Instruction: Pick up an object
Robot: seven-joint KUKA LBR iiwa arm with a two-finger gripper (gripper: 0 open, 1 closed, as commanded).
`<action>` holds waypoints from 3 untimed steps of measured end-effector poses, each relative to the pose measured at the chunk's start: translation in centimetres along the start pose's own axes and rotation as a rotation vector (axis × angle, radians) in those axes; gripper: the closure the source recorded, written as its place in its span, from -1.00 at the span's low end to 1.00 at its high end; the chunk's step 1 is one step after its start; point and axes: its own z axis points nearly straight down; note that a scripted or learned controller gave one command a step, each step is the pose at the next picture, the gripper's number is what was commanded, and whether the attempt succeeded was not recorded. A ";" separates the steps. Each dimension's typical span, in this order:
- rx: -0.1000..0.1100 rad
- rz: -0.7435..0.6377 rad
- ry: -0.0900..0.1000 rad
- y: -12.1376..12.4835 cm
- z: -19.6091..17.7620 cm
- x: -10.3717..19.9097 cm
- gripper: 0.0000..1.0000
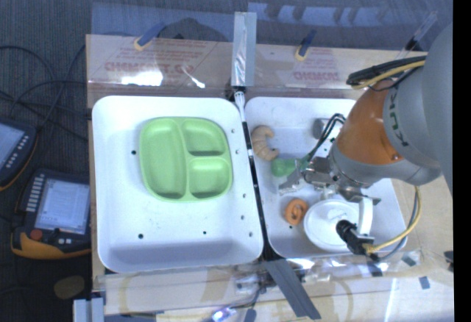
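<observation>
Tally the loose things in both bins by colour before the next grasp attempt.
Green: 2, divided plate, small piece
Tan: 1, curved piece
Orange: 1, round piece
White: 1, round dish
Total: 5, with more possibly hidden under the arm.

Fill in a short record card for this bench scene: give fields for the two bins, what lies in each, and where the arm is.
left bin: holds a green divided plate, three compartments, lying flat
right bin: holds a tan croissant-shaped item, a small green item, an orange item and a white round dish
arm: reaches in from the right, over the right bin
gripper: low beside the small green item; grasp cannot be judged
task state: no object seen lifted
</observation>
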 end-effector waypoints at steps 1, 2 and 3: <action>0.008 0.008 -0.006 9.8 1.3 2.0 -1.00; 0.048 -0.219 -0.003 14.9 1.5 2.0 -1.00; 0.013 -0.218 -0.004 11.4 1.3 1.5 -1.00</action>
